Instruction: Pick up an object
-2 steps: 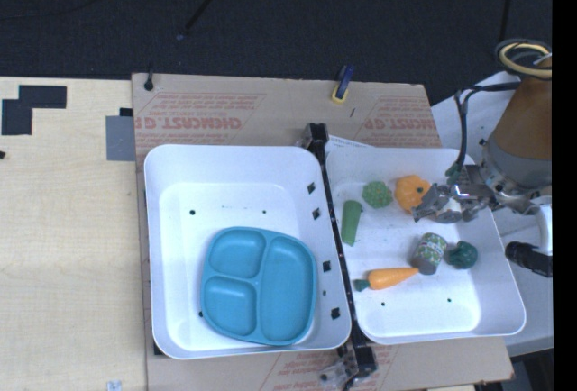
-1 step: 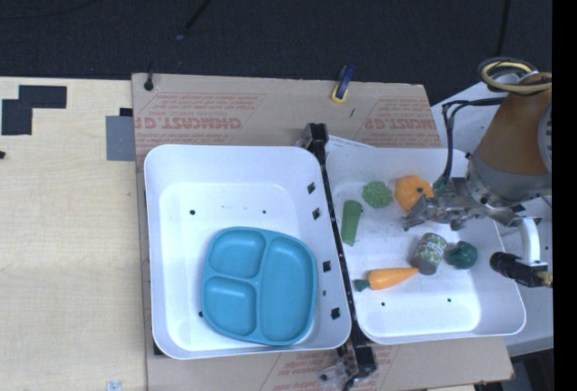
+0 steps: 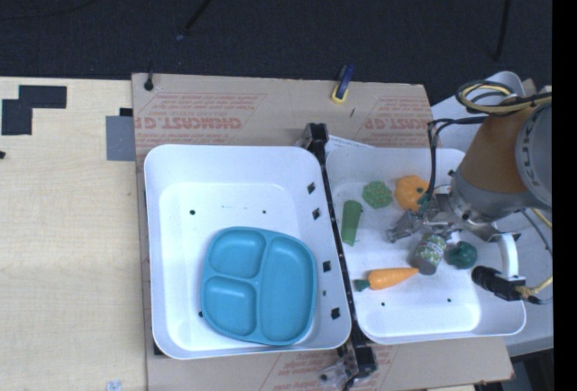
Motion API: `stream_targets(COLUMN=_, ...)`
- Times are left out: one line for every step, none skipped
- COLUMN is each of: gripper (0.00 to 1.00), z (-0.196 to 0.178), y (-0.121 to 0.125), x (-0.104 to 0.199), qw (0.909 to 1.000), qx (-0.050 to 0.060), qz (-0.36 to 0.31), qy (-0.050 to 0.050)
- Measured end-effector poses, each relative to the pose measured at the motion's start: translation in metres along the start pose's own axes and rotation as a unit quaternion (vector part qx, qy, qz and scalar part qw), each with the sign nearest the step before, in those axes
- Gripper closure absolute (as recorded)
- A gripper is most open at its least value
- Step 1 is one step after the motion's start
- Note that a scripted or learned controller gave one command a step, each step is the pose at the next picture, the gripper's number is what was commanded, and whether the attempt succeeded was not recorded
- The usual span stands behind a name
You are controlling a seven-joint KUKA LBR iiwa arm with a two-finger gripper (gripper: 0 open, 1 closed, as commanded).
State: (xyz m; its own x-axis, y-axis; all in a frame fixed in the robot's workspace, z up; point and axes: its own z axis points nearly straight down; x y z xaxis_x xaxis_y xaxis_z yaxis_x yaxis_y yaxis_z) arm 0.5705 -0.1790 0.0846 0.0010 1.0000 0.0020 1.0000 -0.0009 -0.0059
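Because the grey metal hand [image 3: 416,231] sits low in the shallow white right bin [image 3: 424,317], right of centre in the frame, among several small toys packed close, a grasp here could easily catch two at once or nudge one aside. I cannot tell how the hand is set. Around it lie an orange round toy [image 3: 410,191], a bumpy green round toy [image 3: 377,195], a green cylinder [image 3: 351,222], an orange plastic carrot [image 3: 390,277], a speckled grey-green piece [image 3: 430,252] and a dark teal round toy [image 3: 463,255]; none is visibly held. The carrot has the most open floor, towards the lower frame. The left bin [image 3: 171,200] holds a blue divided plastic tray [image 3: 259,286]; the wall between the bins limits leftward travel.
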Motion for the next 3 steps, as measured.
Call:
stream_targets(gripper=1.0, z=-0.013, y=0.0, x=-0.001, qw=1.0, qx=-0.001, qz=0.001, qy=0.0)
stream_targets(gripper=1.0, z=-0.057, y=-0.002, x=-0.008, qw=1.0, qx=-0.003, qz=0.002, qy=-0.001)
stream_targets(gripper=1.0, z=-0.112, y=-0.011, x=-0.004, qw=1.0, qx=-0.003, qz=0.0, qy=-0.001)
